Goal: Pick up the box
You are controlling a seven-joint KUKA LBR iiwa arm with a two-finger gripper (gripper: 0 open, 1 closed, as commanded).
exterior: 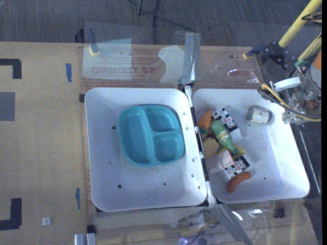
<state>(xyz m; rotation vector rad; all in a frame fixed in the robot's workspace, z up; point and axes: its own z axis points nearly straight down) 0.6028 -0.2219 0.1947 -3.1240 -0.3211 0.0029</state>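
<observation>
Two small boxes with black-and-white patches lie in the right bin (286, 167). One box (225, 119) is near the bin's upper left, beside an orange piece (205, 119). The other box (231, 163) lies lower, just above a reddish sausage (238, 181). A green bottle (224, 137) lies between the two boxes and partly covers them. My gripper (300, 102) hangs over the bin's upper right edge, wrapped in cables, well to the right of both boxes.
A white cup (258, 115) lies on its side in the right bin, close to the gripper. A tan round item (210, 147) sits by the divider. The left bin (102, 177) holds a teal divided plate (151, 135). Yellow rods (301, 19) cross the upper right.
</observation>
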